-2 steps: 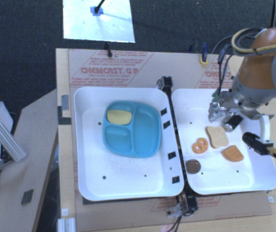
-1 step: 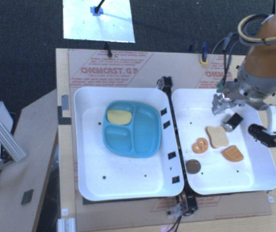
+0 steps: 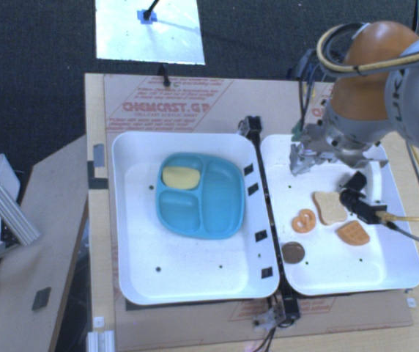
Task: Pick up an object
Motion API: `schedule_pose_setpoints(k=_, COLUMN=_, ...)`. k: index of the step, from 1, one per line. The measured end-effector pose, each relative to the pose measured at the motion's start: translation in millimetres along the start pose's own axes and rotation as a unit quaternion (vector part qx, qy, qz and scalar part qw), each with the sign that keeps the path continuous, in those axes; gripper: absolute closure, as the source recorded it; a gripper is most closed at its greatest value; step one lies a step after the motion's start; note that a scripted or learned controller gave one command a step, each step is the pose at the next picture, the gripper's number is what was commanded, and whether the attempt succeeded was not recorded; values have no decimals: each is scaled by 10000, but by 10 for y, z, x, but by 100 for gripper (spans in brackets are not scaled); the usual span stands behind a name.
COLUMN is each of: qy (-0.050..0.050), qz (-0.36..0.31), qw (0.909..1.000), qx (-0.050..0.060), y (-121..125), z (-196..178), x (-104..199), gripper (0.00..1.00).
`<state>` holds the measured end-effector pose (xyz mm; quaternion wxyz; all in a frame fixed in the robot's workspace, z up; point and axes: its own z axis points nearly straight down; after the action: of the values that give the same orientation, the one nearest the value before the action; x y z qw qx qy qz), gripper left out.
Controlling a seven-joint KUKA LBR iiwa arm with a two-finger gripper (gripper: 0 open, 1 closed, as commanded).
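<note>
My gripper (image 3: 302,160), finger state unclear, hangs over the right bin (image 3: 407,270); below it lie a pretzel (image 3: 304,221), toast slice (image 3: 330,207), waffle (image 3: 353,233) and brown disc (image 3: 292,252). Left bin (image 3: 136,270): glossy blue tray (image 3: 209,211), yellow lump (image 3: 181,177)

Left bin (image 3: 140,270): you see smooth white plastic with a soft sheen.
Right bin (image 3: 385,270): the same smooth white plastic.
Tray (image 3: 217,204): you have blue plastic here, smooth and slightly glossy.
Yellow piece (image 3: 181,177): looks matt and soft-edged to you.
Toast slice (image 3: 330,207): pale, matt, with a browner rim.
Pretzel (image 3: 304,221): orange, a little shiny.
Surface (image 3: 169,101): you see a tan sheet like cardboard, matt, printed in red.
Arm (image 3: 414,86): grey casing, smooth; its orange band looks glossy.
Hand (image 3: 302,160): grey, dull like metal.
</note>
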<state>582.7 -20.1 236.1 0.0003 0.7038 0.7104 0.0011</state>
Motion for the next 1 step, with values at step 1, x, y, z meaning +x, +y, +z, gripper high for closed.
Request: schedule_pose_setpoints(k=1, qy=4, qz=-5, qw=10000, qx=-9, y=101, z=-83, x=553, gripper=100)
